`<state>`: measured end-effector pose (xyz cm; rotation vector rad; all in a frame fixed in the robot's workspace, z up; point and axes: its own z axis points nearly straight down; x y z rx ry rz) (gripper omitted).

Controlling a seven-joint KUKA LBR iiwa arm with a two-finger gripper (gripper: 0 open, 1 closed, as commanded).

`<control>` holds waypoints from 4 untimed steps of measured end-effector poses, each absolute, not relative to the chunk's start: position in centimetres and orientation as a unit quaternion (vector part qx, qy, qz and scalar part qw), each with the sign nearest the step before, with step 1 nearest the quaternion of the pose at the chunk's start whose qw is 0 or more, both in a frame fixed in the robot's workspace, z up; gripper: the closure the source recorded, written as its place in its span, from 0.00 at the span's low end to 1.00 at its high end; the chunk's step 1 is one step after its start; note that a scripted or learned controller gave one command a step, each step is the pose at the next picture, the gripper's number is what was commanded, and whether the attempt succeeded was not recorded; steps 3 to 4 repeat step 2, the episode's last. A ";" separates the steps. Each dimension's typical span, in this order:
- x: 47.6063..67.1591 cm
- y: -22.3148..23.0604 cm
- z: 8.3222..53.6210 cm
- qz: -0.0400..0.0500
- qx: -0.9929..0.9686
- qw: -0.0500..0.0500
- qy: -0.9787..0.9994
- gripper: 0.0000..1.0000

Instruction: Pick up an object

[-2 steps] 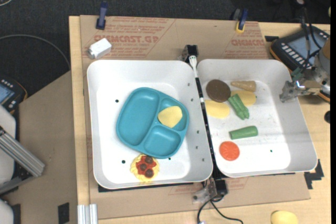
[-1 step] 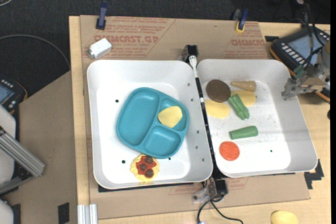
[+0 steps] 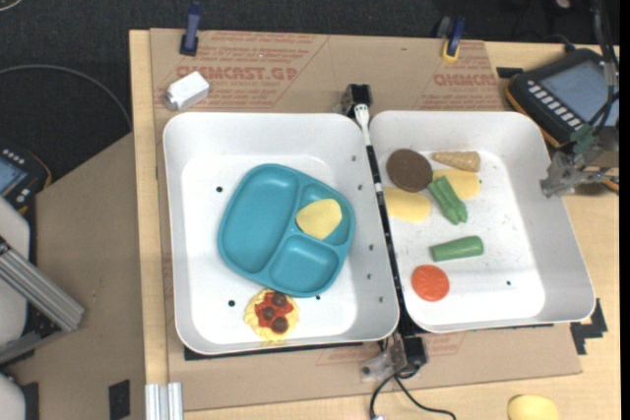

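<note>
Tomato [image 3: 430, 282] sits near the front edge of the right bin [image 3: 561, 295], just below a green pickle [image 3: 457, 249]. The toy looks light, hard and smooth, likely to roll; a grasp across its middle seems safest. The gripper [image 3: 563, 174] waits at the bin's right rim.

Pokes in from the right as a small grey gripper [image 3: 559, 178], tip pointing left and slightly down. Just right of the tip and a little above, continues as grey wrist [image 3: 594, 150], blurred, running off toward the edge.
</note>
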<state>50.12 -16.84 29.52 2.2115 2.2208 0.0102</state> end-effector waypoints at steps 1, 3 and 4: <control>50.5 -22.7 24.2 -0.002 0.709 -0.002 0.705 1.00; 54.7 -22.3 21.2 0.000 0.706 0.001 0.708 1.00; 54.7 -22.3 21.2 0.000 0.706 0.001 0.708 1.00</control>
